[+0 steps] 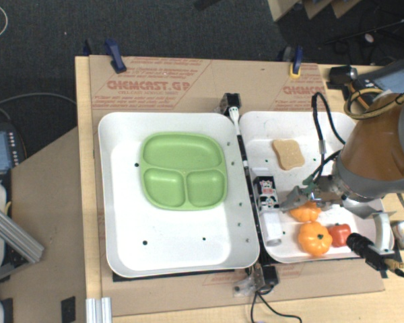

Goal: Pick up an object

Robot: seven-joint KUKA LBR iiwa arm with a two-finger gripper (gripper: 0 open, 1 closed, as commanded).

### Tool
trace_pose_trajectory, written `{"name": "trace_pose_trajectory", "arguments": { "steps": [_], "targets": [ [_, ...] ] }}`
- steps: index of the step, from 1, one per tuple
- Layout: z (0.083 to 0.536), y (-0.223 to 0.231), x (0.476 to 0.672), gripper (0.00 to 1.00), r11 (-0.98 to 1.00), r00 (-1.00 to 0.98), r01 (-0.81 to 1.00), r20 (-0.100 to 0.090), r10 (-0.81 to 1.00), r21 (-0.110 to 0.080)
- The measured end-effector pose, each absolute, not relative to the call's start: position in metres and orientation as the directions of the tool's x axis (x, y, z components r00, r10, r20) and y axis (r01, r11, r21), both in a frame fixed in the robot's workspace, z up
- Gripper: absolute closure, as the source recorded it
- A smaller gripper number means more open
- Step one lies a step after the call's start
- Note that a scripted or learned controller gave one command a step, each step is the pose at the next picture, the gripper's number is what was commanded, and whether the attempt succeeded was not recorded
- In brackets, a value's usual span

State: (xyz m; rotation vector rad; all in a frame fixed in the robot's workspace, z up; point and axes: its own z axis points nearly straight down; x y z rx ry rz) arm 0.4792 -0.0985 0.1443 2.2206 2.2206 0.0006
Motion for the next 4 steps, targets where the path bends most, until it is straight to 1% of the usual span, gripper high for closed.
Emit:
{"name": "trace_pose_trajectory", "arguments": {
  "steps": [2, 3, 4],
  "targets": [
    [0.144, -0.098, 0.479, 0.00, 0.000, 0.000, 1.000, -0.001, 1.000, 0.001],
    [0.082, -0.120, 0.478, 0.00, -0.002, 0.002, 1.000, 0.001, 1.000, -0.005],
    [0.085, -0.156, 0.557, 0.00, 0.002, -0.002, 1.000, -0.004, 1.000, 0.008]
  ]
}}
